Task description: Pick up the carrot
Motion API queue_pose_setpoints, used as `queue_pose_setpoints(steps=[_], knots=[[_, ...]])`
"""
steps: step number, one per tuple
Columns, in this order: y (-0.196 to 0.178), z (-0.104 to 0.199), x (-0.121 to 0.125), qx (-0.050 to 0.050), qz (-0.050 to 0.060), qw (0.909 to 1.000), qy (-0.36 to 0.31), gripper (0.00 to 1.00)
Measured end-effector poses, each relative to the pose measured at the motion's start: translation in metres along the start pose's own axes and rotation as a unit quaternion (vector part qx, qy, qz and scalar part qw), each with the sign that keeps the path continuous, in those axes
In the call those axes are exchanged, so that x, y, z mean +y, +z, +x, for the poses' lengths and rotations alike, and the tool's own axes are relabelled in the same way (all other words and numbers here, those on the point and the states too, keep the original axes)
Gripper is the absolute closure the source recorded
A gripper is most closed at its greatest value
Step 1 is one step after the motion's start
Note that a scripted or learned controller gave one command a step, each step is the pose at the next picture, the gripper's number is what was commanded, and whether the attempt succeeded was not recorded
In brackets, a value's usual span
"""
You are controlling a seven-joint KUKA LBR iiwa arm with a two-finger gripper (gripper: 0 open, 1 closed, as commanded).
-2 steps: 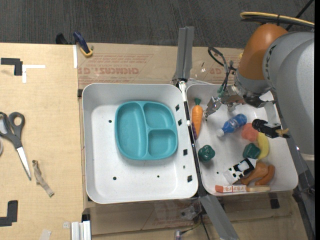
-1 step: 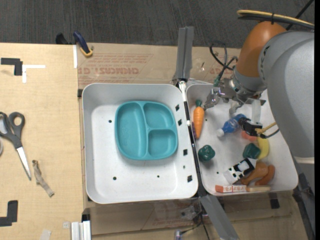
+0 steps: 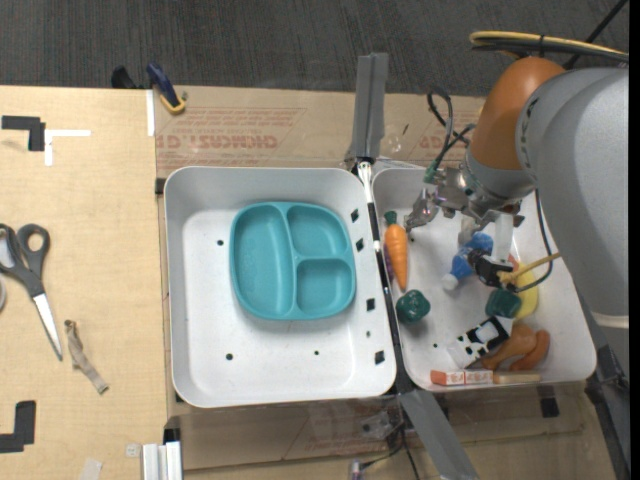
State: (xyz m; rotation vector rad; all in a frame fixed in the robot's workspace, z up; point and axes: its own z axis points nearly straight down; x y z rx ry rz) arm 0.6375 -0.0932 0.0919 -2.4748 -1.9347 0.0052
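Approach is the step in hand, as I judge it: the carrot (image 3: 397, 253) lies untouched against the left wall of the right bin (image 3: 432, 346), at about nine o'clock within it, tip toward six o'clock, just above a dark green vegetable (image 3: 412, 307). The gripper (image 3: 425, 206) hangs near the bin's twelve o'clock edge, up and right of the carrot; whether the claw is wide or narrow I cannot tell. The arm (image 3: 560, 138) reaches in from three o'clock, wrist angled leftward. Next, it likely needs to shift toward seven o'clock and descend over the carrot.
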Motion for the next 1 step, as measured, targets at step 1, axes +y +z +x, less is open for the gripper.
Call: queue_pose_setpoints(steps=[1], knots=[[0.0010, -0.0116, -0.0445, 0.000, 0.001, 0.9989, 0.046, 0.00]])
